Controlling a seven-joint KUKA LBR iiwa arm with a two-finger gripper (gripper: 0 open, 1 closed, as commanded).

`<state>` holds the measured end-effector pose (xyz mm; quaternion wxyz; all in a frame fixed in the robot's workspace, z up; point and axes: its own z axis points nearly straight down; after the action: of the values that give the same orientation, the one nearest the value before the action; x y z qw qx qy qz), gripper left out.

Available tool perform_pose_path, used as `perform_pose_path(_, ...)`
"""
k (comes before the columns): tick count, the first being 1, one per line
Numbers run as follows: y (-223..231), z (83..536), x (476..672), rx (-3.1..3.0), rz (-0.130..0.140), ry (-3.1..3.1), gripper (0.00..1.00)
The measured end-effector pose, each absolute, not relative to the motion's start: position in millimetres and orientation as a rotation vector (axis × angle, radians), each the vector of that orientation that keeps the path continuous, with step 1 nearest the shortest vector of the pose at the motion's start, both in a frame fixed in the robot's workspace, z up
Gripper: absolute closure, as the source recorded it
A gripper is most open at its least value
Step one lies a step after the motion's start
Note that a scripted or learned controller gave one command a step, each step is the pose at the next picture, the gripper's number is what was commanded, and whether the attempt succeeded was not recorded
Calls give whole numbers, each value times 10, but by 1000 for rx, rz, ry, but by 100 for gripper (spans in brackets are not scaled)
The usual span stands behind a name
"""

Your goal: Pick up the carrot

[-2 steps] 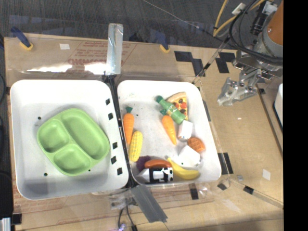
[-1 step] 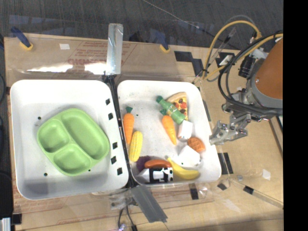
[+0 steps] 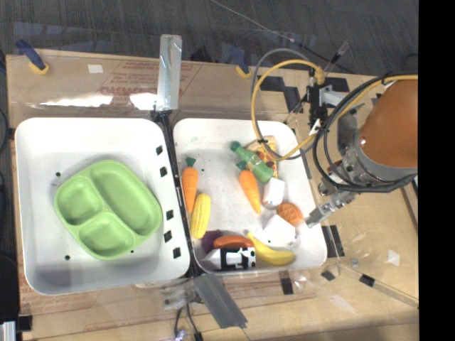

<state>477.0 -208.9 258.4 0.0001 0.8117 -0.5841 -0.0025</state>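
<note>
Two carrots lie in the right bin (image 3: 213,130). One carrot (image 3: 189,185) with a green top lies lengthwise against the bin's left wall, just above a corn cob (image 3: 200,215). The other carrot (image 3: 249,190) lies near the middle, slanted, below a green bottle (image 3: 254,159). The arm, with its orange band (image 3: 395,125), hangs over the bench to the right of the bin. My gripper (image 3: 322,212) sits low at the bin's right rim, well right of both carrots, with nothing seen in it.
The right bin also holds a banana (image 3: 274,253), white pieces (image 3: 274,191), an orange lump (image 3: 290,212), a dark purple item (image 3: 210,241) and a black-and-white toy (image 3: 235,259). A green divided plate (image 3: 106,206) lies in the left bin (image 3: 35,141). Cables (image 3: 284,55) loop above the right bin.
</note>
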Motion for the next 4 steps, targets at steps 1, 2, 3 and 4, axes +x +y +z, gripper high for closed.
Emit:
perform_pose_path(1, -2067, 2688, 4789, 2554, -6, -1831, 100)
perform_pose_path(2, -2046, 2782, 4803, 2559, -7, -1827, 100)
perform_pose_path(3, -2027, 2877, 4818, 2564, -7, -1824, 100)
perform_pose_path(4, -2011, 2972, 4831, 2567, -7, -1822, 100)
